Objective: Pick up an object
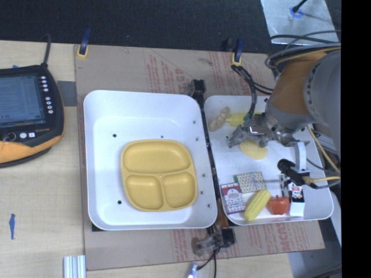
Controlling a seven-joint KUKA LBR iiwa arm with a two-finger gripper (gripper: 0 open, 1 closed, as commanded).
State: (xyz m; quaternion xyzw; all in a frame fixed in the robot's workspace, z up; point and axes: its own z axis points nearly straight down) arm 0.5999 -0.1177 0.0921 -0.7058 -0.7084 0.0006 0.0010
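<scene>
Gripper (250,133) low in right bin (316,213), over a flat yellow piece (254,150), finger state unclear, yellow divided tray (157,174) in left bin (104,114), corn cob (257,205) and tomato (278,205) near edge

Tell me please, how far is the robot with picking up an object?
Done: the gripper has reached into the right bin, low by the pale yellow piece. In hand: nothing visibly lifted. Left: grasp and raise one; the corn, tomato and small cards lie untouched.

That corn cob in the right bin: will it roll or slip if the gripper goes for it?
The corn cob looks rounded and tapered, so it may roll sideways. It looks like a plastic toy, so probably light and stiff. The card and tomato flanking it may limit rolling.
</scene>
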